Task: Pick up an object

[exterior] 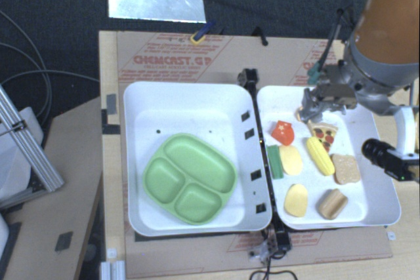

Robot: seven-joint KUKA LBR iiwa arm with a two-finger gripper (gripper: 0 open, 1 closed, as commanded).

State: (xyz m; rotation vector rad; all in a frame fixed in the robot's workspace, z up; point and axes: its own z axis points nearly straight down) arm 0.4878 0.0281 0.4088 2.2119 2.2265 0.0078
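Note:
The right bin [377, 213] holds several toy foods: a red piece [283, 133], a pizza slice [323, 133], a yellow corn cob [319, 155], a green strip [273, 162], two pale yellow pieces [291, 160] [296, 199], a slice of bread [345, 168] and a brown roll [332, 203]. My gripper [320, 112] hangs over the bin's far part, just above the pizza slice. Nothing shows between its fingers.
The left bin [141, 108] holds a green divided plate [189, 177]. A raised divider [257, 141] with black clips runs between the bins. Both stand on a cardboard sheet [170, 59]. An aluminium frame [26, 147] stands at the left.

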